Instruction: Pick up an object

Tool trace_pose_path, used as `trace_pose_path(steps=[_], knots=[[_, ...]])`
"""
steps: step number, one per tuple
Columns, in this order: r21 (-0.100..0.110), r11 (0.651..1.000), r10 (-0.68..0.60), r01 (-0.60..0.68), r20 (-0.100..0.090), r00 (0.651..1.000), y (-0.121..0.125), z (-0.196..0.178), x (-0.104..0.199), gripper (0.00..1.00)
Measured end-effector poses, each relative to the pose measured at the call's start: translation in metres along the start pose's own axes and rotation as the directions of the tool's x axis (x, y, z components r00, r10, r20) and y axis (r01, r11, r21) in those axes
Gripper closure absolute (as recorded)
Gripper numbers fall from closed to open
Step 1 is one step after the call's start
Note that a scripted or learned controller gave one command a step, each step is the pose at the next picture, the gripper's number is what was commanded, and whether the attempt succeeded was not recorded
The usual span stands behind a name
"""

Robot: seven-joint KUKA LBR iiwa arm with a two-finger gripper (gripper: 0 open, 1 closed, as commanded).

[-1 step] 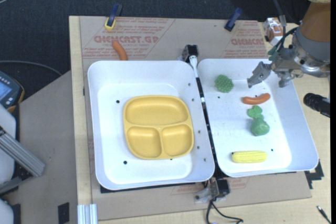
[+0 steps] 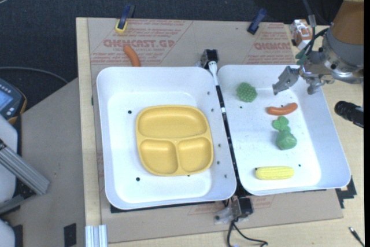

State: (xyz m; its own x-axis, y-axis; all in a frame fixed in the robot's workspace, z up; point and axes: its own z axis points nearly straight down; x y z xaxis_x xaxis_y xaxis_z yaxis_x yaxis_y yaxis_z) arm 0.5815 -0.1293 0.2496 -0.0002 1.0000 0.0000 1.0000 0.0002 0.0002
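Lowest in the frame among the bin contents, a yellow corn cob (image 2: 274, 172) lies on its side near the bottom edge of the right-hand white bin (image 2: 324, 147). Above it sits a green broccoli piece (image 2: 284, 135), and just above that an orange-red sausage (image 2: 282, 108) lies crosswise, roughly at mid-height of the bin. A round green leafy ball (image 2: 247, 92) rests toward the bin's upper left, close to the divider between the two bins. At the upper right of the frame the grey arm (image 2: 347, 32) with its orange band reaches in, and the gripper (image 2: 298, 81) hangs over the upper part of the right bin with its two fingers spread apart and nothing between them. The sausage lies just below and slightly left of the gripper, near it but not touching; the leafy ball is off to the gripper's left, while the broccoli and corn are farther down the frame. Filling the left-hand white bin (image 2: 115, 142) is a yellow divided tray (image 2: 173, 139) with three compartments. Outside the bins, a second orange sausage (image 2: 132, 55) lies on the cardboard sheet (image 2: 173, 43) at upper left.
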Motion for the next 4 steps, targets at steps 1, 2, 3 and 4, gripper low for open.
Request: trace_pose_path(steps=[1, 2, 3, 4], knots=[[0.006, 1.000, 0.000, 0.000, -0.001, 1.000, 0.010, 0.052, 0.001, 0.00], [0.007, 1.000, 0.001, -0.001, -0.001, 1.000, 0.003, 0.097, -0.003, 0.00], [0.008, 1.000, 0.001, -0.001, -0.003, 1.000, -0.007, 0.155, 0.002, 0.00], [0.002, 1.000, 0.001, -0.001, -0.001, 1.000, -0.007, 0.165, 0.003, 0.00]])
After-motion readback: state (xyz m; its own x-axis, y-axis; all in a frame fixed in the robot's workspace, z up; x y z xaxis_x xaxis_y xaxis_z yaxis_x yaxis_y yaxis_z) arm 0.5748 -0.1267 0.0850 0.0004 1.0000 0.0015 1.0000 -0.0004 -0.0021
